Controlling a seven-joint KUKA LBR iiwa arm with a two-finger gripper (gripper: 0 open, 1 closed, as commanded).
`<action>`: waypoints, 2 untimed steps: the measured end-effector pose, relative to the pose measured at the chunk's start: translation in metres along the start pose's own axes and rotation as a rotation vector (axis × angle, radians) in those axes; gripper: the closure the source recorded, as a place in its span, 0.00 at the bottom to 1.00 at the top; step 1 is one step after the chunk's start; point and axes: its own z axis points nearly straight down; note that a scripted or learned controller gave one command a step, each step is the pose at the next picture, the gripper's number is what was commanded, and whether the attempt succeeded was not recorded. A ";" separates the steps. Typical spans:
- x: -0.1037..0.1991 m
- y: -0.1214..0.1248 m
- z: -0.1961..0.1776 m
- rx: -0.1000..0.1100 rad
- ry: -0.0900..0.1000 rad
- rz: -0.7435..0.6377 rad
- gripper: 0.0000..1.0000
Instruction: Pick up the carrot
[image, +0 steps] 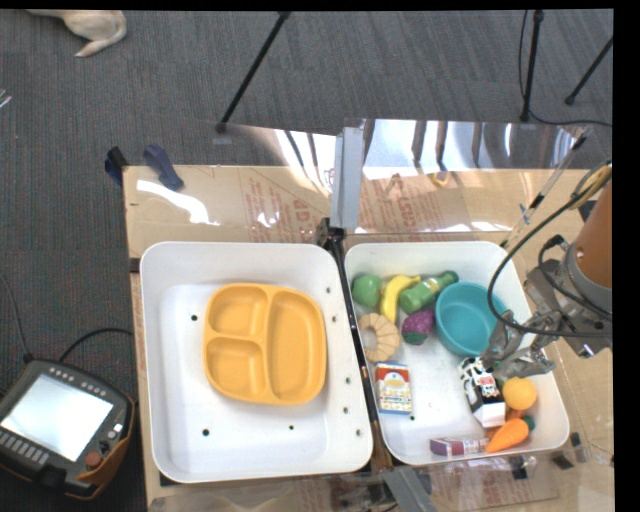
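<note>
carrot (507, 434) | bin's near-right corner | jaws (522, 350) above it, apparently apart

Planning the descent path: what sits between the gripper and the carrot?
In the camera view, an orange ball lies between the gripper and the carrot, with a small cow-print carton just beside it.

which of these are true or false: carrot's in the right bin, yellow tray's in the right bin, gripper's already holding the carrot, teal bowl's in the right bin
1. The carrot lies in the right bin. True.
2. The yellow tray sits in the right bin. False: it is in the left bin.
3. The gripper holds the carrot. False: the carrot lies on the bin floor, apart from it.
4. The teal bowl is in the right bin. True.
</note>
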 end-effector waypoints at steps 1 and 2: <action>-0.019 0.039 0.022 -0.001 0.001 -0.341 1.00; -0.002 -0.023 -0.126 0.011 -0.008 -0.326 1.00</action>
